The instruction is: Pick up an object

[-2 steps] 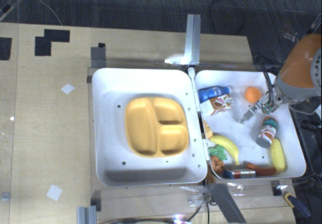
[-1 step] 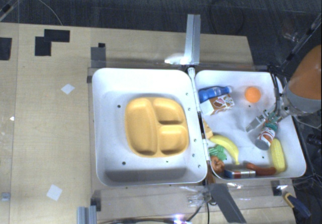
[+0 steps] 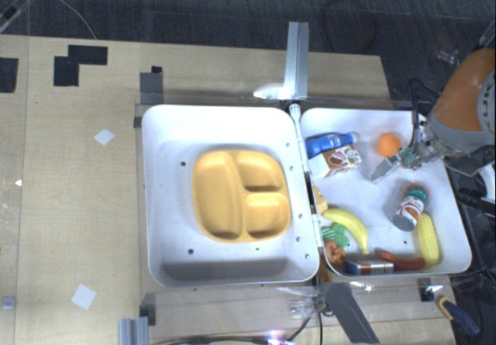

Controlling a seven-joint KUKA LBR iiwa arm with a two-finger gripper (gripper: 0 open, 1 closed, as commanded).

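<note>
The grey two-finger gripper [image 3: 390, 165] is hanging open beside the small round orange ball [image 3: 389, 144], which looks light and may roll.

The arm [image 3: 465, 103] is cut off by the right edge, so just its orange band and wrist are visible. The gripper [image 3: 399, 159] appears as a small grey blur; whether it touches the orange ball [image 3: 389, 144] just beside it cannot be told. The label on the blue-capped bottle [image 3: 332, 151] is too small to read. Against the right bin [image 3: 457, 204] front wall, the green item [image 3: 335, 235] lies partly under the banana [image 3: 347, 224], and the dark-and-red objects [image 3: 384, 263] there cannot be identified. The can [image 3: 408, 208] markings are illegible.
</note>
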